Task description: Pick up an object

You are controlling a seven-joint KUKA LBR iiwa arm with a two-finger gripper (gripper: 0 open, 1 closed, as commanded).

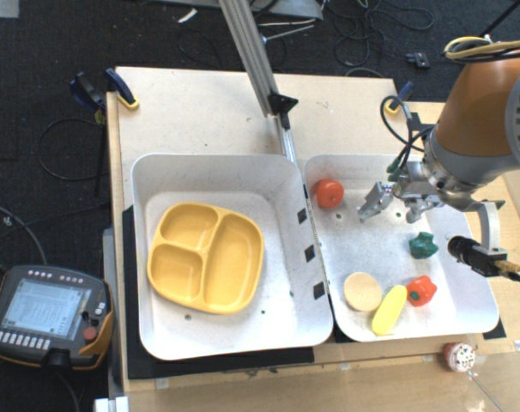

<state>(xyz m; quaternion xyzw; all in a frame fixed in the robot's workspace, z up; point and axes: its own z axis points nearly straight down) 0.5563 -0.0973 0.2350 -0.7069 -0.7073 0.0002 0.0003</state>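
Note:
In the right bin lie an orange-red round fruit at the back left, a green piece to the right, a small red-orange pepper, a yellow banana-like piece and a tan disc near the front. My gripper hangs over the middle of this bin, right of the round fruit and left of the green piece. Its fingers are spread open with nothing between them.
The left bin holds a yellow divided plate. A slanted metal pole rises between the bins at the back. A teach pendant lies off the bench at the left, and a small ball sits by the right bin's front edge.

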